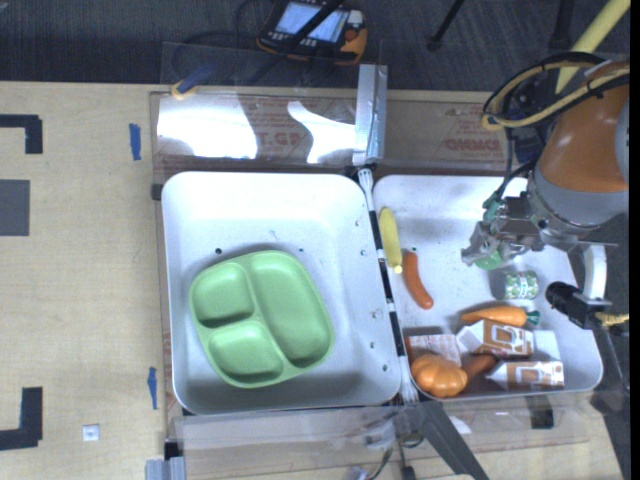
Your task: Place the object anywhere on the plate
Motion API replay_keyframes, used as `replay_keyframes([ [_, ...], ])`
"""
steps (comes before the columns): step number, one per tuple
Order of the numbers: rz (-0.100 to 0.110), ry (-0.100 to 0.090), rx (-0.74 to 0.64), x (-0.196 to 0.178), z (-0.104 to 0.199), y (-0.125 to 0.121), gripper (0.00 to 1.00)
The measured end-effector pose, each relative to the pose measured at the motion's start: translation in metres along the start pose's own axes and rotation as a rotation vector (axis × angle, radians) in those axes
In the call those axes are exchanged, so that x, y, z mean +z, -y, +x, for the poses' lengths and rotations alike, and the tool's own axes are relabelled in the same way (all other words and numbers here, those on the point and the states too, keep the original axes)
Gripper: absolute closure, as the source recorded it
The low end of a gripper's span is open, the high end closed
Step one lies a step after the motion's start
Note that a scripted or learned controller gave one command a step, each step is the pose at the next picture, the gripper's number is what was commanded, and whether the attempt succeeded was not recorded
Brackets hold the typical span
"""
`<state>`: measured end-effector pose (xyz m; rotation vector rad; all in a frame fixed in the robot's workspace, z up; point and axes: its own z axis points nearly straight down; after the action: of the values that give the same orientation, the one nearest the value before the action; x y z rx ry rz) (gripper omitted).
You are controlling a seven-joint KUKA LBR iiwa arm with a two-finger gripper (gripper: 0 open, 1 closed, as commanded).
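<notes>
A matt green plastic plate (pixel 262 317) lies in the smooth white plastic left bin (pixel 200 208). In the right bin (pixel 440 203), a glossy yellow corn cob (pixel 389 239), a shiny orange sausage (pixel 417 280) and printed paper cartons (pixel 510 340). The desk (pixel 80 268) shows pale wood grain; the arm (pixel 590 158) looks smooth and semi-gloss.

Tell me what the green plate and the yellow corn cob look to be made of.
Green plate: likely moulded plastic, matte to semi-gloss; uniform colour, soft rounded ridges between three compartments, faint sheen. Yellow corn cob: probably toy plastic or rubber; flat even yellow with a smooth outline, though too small here to make out any surface texture.
</notes>
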<state>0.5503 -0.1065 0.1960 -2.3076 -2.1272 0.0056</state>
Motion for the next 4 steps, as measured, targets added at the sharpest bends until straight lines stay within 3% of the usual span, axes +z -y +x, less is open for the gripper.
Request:
replay_keyframes([
  [1,0.006,-0.001,-0.191,0.015,0.087,0.027,1.0],
  [2,0.007,0.0,-0.402,0.006,0.171,0.086,1.0],
  [3,0.002,0.002,-0.324,0.015,0.171,0.07,1.0],
  [4,0.001,0.003,-0.481,0.019,0.257,0.089,1.0],
])
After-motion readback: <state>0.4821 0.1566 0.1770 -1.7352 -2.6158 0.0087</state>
